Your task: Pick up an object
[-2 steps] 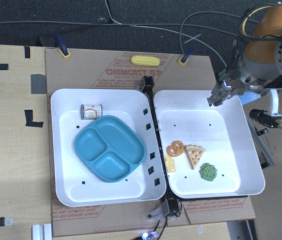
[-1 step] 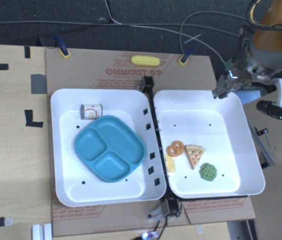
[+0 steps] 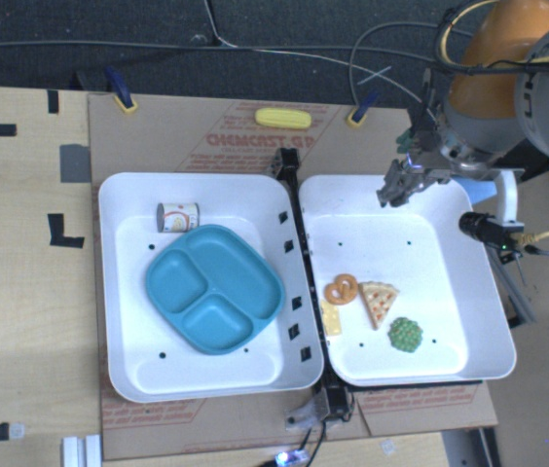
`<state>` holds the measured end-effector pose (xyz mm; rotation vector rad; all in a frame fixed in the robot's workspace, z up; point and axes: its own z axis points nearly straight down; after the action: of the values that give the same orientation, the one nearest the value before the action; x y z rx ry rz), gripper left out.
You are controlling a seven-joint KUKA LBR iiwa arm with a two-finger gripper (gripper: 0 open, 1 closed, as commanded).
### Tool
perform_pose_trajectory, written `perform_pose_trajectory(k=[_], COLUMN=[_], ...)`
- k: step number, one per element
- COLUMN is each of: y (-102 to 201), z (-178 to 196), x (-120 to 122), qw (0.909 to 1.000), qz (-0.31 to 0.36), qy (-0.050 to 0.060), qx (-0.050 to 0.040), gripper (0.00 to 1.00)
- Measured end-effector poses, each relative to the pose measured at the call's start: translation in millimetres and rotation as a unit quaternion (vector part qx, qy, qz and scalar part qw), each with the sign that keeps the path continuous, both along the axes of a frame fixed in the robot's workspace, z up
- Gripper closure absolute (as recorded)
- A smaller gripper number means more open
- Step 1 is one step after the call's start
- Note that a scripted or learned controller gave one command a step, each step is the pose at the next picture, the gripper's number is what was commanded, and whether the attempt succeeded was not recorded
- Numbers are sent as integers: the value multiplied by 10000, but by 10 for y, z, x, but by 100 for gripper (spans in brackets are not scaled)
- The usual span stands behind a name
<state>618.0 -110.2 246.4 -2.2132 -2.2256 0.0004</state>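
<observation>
- Gripper, upper right of frame, over right bin back rim; finger spread cannot be told.
- Pretzel, pizza slice, broccoli, yellow piece: lower centre-right, well apart from gripper.
- Left bin: blue tray, can near its upper left.
- Banana: top centre, outside bins.

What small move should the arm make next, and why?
Probably shift the gripper toward the near side of the right bin and lower it. It hangs over the bin's far edge, apart from everything, while the pretzel, pizza slice and green piece lie near the front.
</observation>
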Motion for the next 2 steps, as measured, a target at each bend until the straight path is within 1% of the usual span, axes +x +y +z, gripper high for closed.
perform_pose_trajectory(k=[1, 2], y=[559, 998], z=[41, -67], x=[-168, -339], qw=[10000, 10000], qz=[4, -3], qy=[-1, 8], qx=[1, -4], gripper=[100, 100])
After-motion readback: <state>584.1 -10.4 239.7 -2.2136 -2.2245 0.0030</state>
